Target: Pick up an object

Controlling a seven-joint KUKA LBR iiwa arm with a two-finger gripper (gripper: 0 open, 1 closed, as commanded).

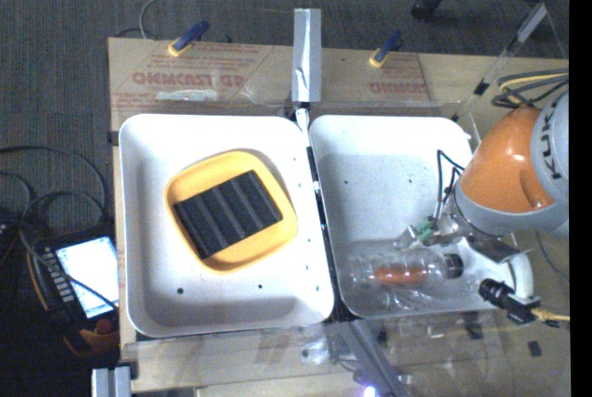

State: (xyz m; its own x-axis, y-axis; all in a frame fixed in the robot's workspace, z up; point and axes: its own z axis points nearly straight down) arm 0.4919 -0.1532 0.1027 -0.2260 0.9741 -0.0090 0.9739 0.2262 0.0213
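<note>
A clear plastic bottle (400,275) with something orange inside lies on its side near the front of the right bin (370,164). My gripper (433,236) hangs below the orange wrist band (499,173), low in that bin, just above and right of the bottle's capped end. Whether it touches the bottle is hidden by the wrist. A yellow pad with a black ribbed top (231,208) lies in the middle of the left bin (148,275).
The raised rim between the two bins (314,192) runs front to back. Two clamps (188,38) (385,48) hold the cardboard behind the bins. A cable connector (499,295) sticks out near the right bin's front right corner.
</note>
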